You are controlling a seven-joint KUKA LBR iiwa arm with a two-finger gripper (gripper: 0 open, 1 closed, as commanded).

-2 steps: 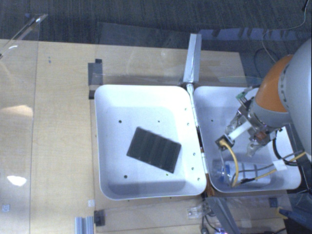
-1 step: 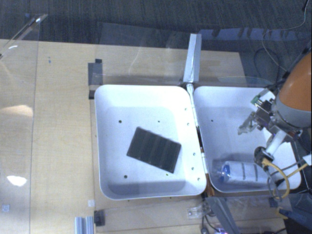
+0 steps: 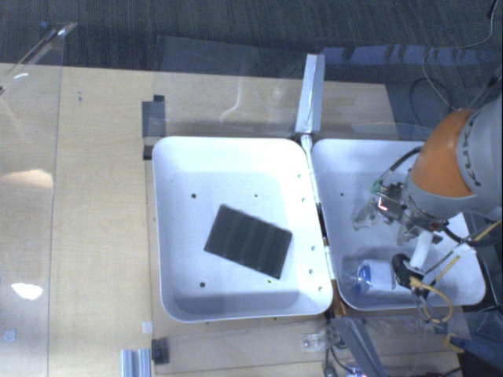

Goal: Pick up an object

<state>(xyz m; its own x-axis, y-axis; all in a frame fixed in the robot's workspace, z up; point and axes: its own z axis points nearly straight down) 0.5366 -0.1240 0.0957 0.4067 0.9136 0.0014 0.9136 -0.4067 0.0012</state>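
Two shallow white plastic bins with rounded corners sit side by side on a pale wooden bench (image 3: 78,210). The left bin (image 3: 177,210) has a smooth, matte floor dotted with a few small dark holes. On that floor, a little near of centre, lies a flat dark grey pad (image 3: 248,241). It is rectangular, turned at a slant, and its surface shows faint parallel ribs. It touches none of the bin walls.

The right bin (image 3: 338,179) is partly covered by the arm (image 3: 460,159), a smooth grey body with a glossy orange band, reaching in from the right. Loose cables, black and yellowish, loop around the wrist at the near right. The gripper (image 3: 379,209) hangs over the middle of this bin, a cluster of small metal and dark parts with a tiny red light; how far it is open cannot be told, and nothing can be seen held in it.

Near the bin's near wall lies a small object (image 3: 371,276), pale and translucent with a blue patch at its left end; its shape is too blurred to make out. It sits nearer than the gripper and apart from it.

A clear plastic strip (image 3: 310,93) stands upright at the far side, between the two bins.
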